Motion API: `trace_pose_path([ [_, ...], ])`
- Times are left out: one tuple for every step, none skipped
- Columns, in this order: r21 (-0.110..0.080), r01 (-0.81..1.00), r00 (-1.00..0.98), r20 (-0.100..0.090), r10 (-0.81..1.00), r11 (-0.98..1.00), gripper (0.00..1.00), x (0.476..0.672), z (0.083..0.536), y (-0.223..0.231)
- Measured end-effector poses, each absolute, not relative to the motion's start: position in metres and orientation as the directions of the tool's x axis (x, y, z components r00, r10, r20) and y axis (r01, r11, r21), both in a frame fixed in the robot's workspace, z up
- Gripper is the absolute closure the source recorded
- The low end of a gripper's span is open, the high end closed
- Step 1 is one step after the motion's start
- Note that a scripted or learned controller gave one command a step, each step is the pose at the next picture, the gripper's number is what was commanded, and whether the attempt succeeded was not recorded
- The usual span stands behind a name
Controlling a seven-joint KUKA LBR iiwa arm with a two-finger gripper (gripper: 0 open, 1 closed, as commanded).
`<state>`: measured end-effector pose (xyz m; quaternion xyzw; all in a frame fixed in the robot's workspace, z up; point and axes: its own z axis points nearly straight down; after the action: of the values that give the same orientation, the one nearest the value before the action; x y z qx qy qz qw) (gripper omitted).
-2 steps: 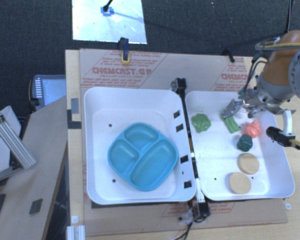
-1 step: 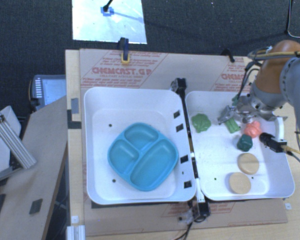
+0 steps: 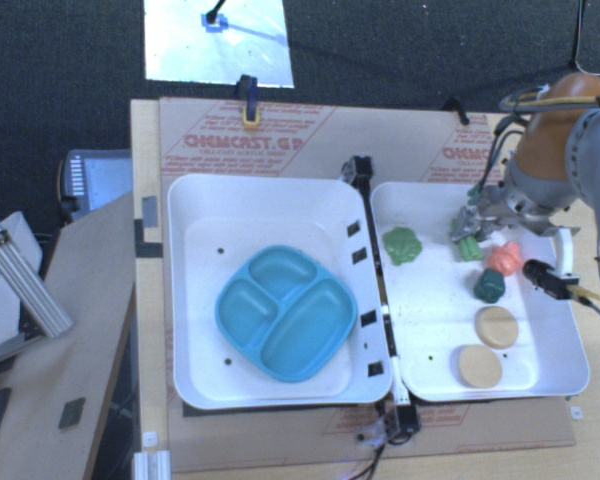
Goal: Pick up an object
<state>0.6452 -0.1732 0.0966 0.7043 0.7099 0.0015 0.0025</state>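
Gripper (image 3: pixel 470 230) low in right bin (image 3: pixel 430 368), over small green block (image 3: pixel 469 249); grip state: cannot tell. Nothing lifted yet. Pink piece (image 3: pixel 506 259) just beside, teal lump (image 3: pixel 489 286) below.

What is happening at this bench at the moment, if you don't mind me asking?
The arm is reaching into the right bin from the right, with its gripper low over a small green piece near the far side. Beside it lie a green lump, a pink piece, a teal piece and two tan discs. Nothing looks lifted yet. The left bin holds a blue divided plate.
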Motion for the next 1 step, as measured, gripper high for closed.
trace_pose_path([
  [0.004,1.0,-0.005,-0.001,1.0,0.005,1.0,0.6472,0.1394,-0.1731],
])
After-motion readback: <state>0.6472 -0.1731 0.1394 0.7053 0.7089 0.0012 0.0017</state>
